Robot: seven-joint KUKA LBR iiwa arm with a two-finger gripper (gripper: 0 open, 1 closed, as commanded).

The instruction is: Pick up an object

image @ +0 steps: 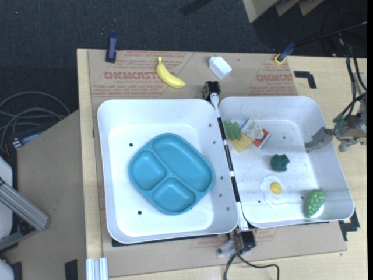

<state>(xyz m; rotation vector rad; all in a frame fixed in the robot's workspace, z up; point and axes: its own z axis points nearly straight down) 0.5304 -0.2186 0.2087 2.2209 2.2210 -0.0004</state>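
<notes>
The right bin [326, 174] holds several small items: a green leafy piece [232, 130], a yellow wedge [239, 144], a small red and white carton [255, 132], a dark green toy [280, 162], a fried egg toy [274, 188] and a bunch of green grapes [314, 203]. My gripper [333, 141] hangs over the bin's right rim, well right of the carton and above the grapes. It is open, with nothing between its fingers.
A blue divided plate [169, 172] lies in the left bin [116, 127]. Behind the bins on the bench are a banana [169, 74], a white block [220, 67] and two clips [111, 46]. Cables hang at the far right.
</notes>
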